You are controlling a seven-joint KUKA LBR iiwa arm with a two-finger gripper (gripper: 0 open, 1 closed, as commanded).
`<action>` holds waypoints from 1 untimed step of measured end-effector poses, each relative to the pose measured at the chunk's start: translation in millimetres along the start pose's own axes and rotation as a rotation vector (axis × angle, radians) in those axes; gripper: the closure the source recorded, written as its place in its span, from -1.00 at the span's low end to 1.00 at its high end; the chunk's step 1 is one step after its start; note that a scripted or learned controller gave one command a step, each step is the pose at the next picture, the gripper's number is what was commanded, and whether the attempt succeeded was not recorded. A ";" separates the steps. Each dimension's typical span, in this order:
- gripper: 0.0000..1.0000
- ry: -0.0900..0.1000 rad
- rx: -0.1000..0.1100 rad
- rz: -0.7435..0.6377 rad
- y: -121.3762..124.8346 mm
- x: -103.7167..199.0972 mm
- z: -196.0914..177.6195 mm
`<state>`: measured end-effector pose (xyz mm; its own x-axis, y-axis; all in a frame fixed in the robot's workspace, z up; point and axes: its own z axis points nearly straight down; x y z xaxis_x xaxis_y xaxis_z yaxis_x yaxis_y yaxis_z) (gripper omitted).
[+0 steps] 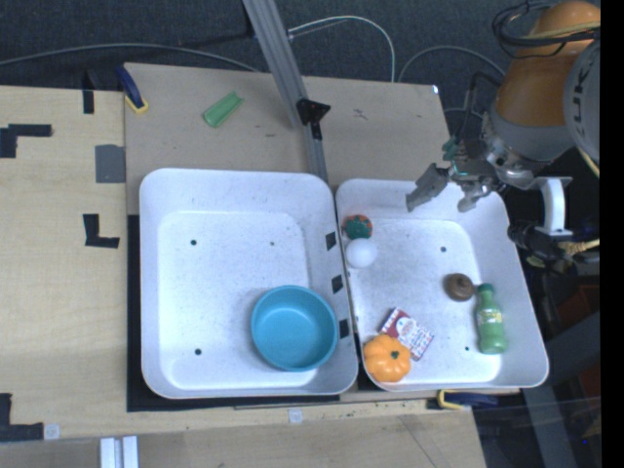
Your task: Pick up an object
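Two shallow white bins sit side by side on the bench, and the gripper (450, 191) hangs over the far rim of the right bin (517, 261), its two grey fingers (425, 187) spread apart with nothing between them. The arm (536, 86), grey with an orange band, comes in from the right just behind it.

Everything pickable lies nearer the camera than the gripper. Closest, down and to its left, a small round red-and-green toy (357, 227) rests against the bin's left wall, with a white ball (362, 253) touching it on the near side. Almost straight below the gripper, well apart from it, a small brown round object (458, 286) lies just beside a green bottle (489, 318) that rests on its side along the right wall. Farther down and left, a red-and-white packet (407, 333) lies beside an orange pumpkin toy (387, 358) at the near-left corner.

Far to the gripper's lower left, the left bin (175, 261) holds a blue bowl (292, 327), upright near its near-right corner. A green block (221, 109) lies on the bench, well left of the gripper.
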<state>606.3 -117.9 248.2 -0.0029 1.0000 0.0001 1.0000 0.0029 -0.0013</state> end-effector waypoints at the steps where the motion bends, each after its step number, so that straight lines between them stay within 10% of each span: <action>1: -1.00 0.000 0.000 0.000 0.0 0.0 -0.1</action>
<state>606.3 -117.9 248.2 -0.0026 1.0000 0.0002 1.0000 0.0026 -0.0011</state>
